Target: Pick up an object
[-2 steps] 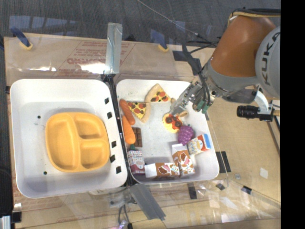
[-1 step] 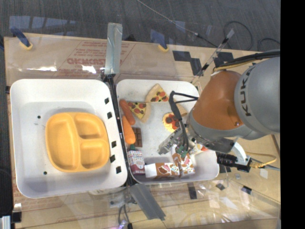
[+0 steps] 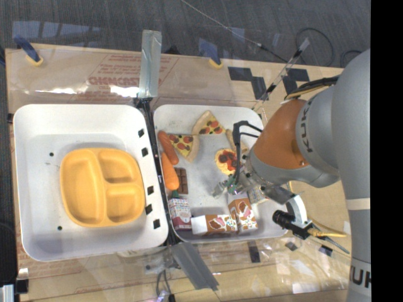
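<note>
— Over the right bin (image 3: 208, 115), what is the arm (image 3: 315, 137) doing?
— Reaching in from the right, its pincer (image 3: 234, 182) hanging among toy food near a pizza slice (image 3: 225, 160).
— Gripping anything?
— Cannot tell.
— Left bin (image 3: 38, 131)?
— Holding a yellow tray (image 3: 101, 185), on the table (image 3: 75, 74).

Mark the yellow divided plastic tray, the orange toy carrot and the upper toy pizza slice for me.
yellow divided plastic tray (image 3: 101, 185): camera view, centre ridge between its compartments.
orange toy carrot (image 3: 170, 172): camera view, middle of its body.
upper toy pizza slice (image 3: 209, 125): camera view, on its topped face.
</note>
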Robot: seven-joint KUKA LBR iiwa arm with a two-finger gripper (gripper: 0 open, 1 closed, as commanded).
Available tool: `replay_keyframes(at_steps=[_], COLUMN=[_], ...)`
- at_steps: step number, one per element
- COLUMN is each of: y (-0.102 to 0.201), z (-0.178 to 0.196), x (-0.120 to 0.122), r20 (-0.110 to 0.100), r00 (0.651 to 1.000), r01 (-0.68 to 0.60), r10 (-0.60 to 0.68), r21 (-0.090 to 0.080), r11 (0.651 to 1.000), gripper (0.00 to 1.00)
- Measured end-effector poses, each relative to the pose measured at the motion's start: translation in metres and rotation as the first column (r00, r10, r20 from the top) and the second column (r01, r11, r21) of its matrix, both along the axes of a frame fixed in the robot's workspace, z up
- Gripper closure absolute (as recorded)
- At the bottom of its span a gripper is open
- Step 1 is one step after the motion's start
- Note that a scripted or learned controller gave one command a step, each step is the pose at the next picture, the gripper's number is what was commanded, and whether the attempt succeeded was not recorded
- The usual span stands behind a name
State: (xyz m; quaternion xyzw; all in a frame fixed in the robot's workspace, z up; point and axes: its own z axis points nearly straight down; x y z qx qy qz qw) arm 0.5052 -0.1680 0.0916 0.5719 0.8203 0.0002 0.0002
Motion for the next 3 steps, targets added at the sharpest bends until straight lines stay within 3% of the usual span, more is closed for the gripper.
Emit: replay_keyframes(at_steps=[1, 2, 3], y=[0.052, 0.066, 0.050], z=[0.000, 0.000, 0.046], x=[0.048, 0.078, 0.131], r20=[-0.002, -0.002, -0.001], r00=[0.990, 0.967, 0.888], r01=[0.139, 0.256, 0.460], r10=[-0.139, -0.256, -0.460], r21=[0.002, 0.000, 0.000], r11=[0.990, 0.967, 0.888], gripper=[1.00, 1.00, 1.00])
